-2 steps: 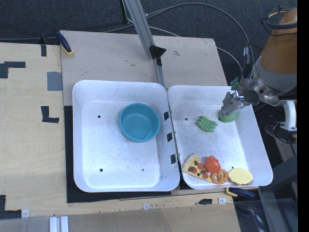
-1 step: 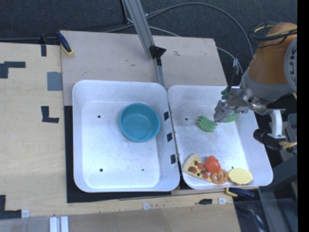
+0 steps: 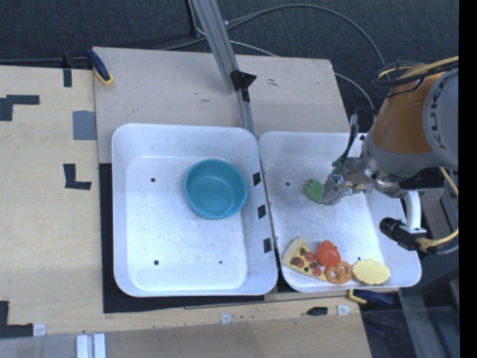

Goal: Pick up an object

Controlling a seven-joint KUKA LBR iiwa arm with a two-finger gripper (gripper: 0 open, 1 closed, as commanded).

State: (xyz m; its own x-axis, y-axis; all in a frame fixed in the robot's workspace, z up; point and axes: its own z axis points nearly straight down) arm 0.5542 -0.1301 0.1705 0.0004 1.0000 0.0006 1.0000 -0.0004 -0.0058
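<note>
The claw (image 3: 333, 190) is lowered into the right bin (image 3: 298, 151), right of frame centre, touching the right side of a small green toy (image 3: 314, 191). Whether the claw is released or clenched cannot be determined. A pizza slice (image 3: 301, 259), red tomato (image 3: 327, 253), pretzel (image 3: 338, 274) and yellow piece (image 3: 370, 272) lie along that bin's lower edge. The left bin (image 3: 141, 200) contains a blue bowl (image 3: 215, 189).

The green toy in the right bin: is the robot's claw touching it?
Cannot tell. In the camera view the claw meets the right edge of the green toy with no visible gap, but the slanted angle doesn't show whether they truly make contact.
</note>
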